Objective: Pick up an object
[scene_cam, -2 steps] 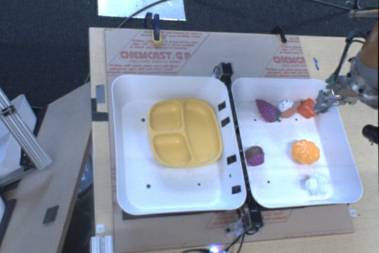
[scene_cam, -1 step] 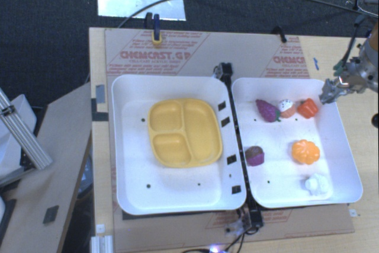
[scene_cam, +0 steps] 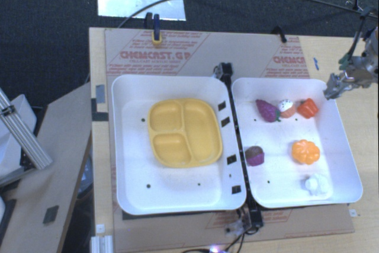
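The right bin (scene_cam: 343, 145) holds several toy foods: a purple eggplant-like piece (scene_cam: 267, 110), a small white and orange piece (scene_cam: 286, 108), a red-orange pepper (scene_cam: 307, 108), a dark purple round piece (scene_cam: 254, 155), an orange pumpkin (scene_cam: 305, 151) and a white object (scene_cam: 316, 185). My gripper (scene_cam: 335, 87) hangs at the bin's far right corner, above its rim and right of the pepper, with nothing seen between its fingers.
The left bin (scene_cam: 127, 127) carries a yellow divided tray (scene_cam: 183, 131). Black clips line the seam between the bins. A metal frame (scene_cam: 21, 133) stands at the left, off the bench. Cables run across the back.
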`<control>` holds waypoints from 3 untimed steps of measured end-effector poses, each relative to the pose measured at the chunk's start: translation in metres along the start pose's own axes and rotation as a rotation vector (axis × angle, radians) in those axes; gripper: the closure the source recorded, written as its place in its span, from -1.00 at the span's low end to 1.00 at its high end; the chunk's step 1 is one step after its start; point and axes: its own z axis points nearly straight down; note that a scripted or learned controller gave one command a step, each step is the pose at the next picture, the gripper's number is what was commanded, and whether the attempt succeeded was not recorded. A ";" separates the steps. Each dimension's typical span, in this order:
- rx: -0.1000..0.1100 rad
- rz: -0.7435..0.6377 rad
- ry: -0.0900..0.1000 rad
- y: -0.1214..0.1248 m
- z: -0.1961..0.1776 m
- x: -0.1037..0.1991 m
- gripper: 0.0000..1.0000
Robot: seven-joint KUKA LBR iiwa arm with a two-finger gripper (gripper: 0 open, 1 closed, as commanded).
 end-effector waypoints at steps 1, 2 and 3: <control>0.003 -0.003 0.002 0.001 0.017 0.052 1.00; 0.003 -0.002 0.002 0.010 0.032 0.099 1.00; 0.003 -0.003 0.003 0.017 0.047 0.149 1.00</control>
